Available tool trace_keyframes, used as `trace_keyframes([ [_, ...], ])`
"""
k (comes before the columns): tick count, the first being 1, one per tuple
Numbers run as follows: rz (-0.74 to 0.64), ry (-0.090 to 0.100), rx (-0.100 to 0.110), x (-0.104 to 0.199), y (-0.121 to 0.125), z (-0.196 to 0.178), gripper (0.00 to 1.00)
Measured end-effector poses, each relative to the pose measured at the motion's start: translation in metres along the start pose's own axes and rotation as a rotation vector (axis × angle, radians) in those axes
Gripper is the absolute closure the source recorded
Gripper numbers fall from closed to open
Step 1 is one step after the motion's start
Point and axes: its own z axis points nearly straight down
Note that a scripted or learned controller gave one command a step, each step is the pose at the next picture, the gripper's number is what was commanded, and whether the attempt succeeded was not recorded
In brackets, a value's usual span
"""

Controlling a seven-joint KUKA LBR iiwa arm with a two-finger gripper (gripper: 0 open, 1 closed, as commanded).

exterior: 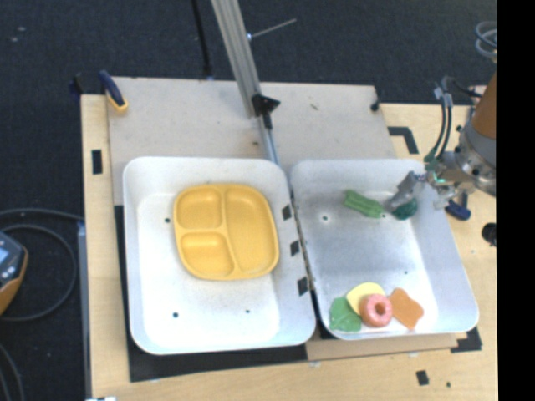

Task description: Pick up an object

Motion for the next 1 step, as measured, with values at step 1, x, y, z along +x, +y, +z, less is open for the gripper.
trace_keyframes([
  [1,0.000,0.000,0.000,0.0000,0.0000,0.0000,0.00],
])
